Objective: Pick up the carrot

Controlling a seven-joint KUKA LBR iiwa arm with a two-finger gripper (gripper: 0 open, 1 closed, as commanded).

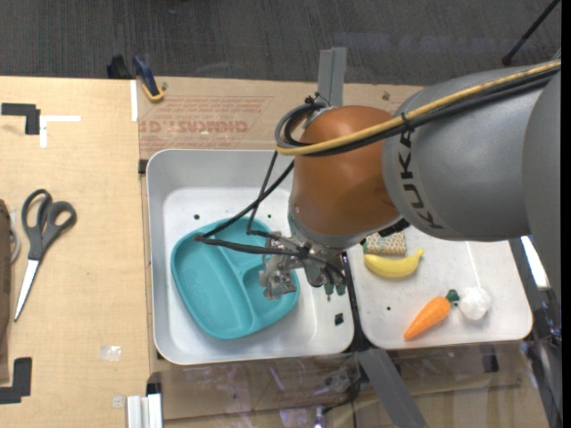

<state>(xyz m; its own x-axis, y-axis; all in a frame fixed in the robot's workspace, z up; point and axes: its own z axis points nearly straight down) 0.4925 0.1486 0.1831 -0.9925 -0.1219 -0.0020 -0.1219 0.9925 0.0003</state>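
The orange carrot [428, 316] with a green top lies in the right bin [500, 328], near its front edge. My gripper [299, 275] hangs below the orange band of the arm, over the left bin [169, 266], at the right edge of a teal divided plate [214, 283]. The gripper is well to the left of the carrot, across the wall between the bins. The wrist hides most of the gripper from above.
A yellow banana [393, 264] lies in the right bin behind the carrot, with a speckled block [386, 242] partly under the arm. A white ball-like object [474, 303] sits just right of the carrot. Scissors [37, 230] rest on the bench at far left.
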